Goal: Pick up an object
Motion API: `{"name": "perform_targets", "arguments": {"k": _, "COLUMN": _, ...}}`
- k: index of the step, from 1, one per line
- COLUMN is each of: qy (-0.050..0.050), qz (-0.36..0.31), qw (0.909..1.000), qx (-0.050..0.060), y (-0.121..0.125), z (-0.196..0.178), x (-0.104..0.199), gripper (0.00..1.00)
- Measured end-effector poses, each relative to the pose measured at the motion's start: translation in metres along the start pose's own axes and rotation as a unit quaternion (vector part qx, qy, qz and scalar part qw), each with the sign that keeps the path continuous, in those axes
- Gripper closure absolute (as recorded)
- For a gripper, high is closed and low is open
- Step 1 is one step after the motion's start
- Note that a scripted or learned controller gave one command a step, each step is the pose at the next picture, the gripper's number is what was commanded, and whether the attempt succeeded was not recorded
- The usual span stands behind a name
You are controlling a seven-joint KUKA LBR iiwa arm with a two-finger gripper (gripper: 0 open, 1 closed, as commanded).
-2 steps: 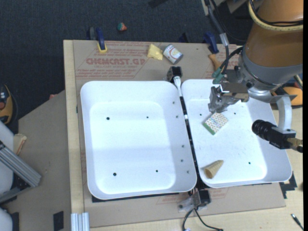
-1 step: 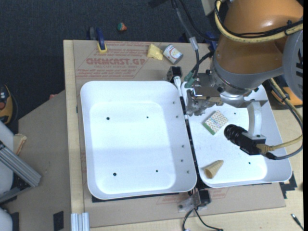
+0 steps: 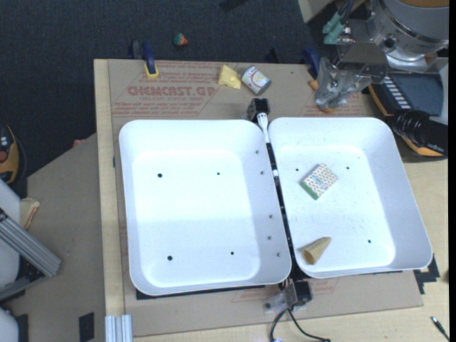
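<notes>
A brown bench [image 3: 356, 305] fills most of the view, with dark carpet behind it. Red lettering is printed along the bench's far edge. Two shallow white bins sit on it side by side, their inner rims touching along a black clamp strip.

The left bin [image 3: 142, 148] has a bare white floor marked with four small dark dots.

The right bin [image 3: 399, 162] holds two things. Near its middle lies a small flat block [image 3: 319, 181], roughly rectangular, turned at an angle, with a busy green, white and pale speckled pattern on its top face. Nearer the front edge, close to the bin's inner wall, lies a tan cone [image 3: 317, 249], wide end toward the front left, narrow tip pointing up and right. The two lie well apart.

The arm [image 3: 413, 13] enters at the top right, grey and bulky. Its gripper [image 3: 335, 95] hangs over the bench just behind the right bin's far rim, away from both things. I cannot tell how its fingers are set.

On the bench behind the bins lie a yellow wedge [image 3: 229, 78] and a small box [image 3: 256, 80], just beside each other.
</notes>
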State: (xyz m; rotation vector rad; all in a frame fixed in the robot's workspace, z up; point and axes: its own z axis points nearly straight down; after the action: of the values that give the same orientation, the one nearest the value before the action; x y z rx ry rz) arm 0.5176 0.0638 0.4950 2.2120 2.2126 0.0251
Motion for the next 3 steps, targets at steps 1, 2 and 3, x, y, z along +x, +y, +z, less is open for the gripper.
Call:
{"name": "perform_targets", "arguments": {"k": 1, "qy": -0.002, "qz": -0.002, "qw": 0.9999, "qx": 0.017, "y": 0.024, "z": 0.129, "x": 0.054, "gripper": 1.00}}
{"name": "perform_targets", "arguments": {"k": 2, "qy": -0.002, "qz": 0.007, "qw": 0.9999, "qx": 0.011, "y": -0.027, "z": 0.106, "x": -0.077, "gripper": 1.00}}
{"name": "perform_targets", "arguments": {"k": 3, "qy": -0.001, "qz": -0.003, "qw": 0.9999, "qx": 0.016, "y": 0.016, "z": 0.219, "x": -0.007, "gripper": 1.00}}
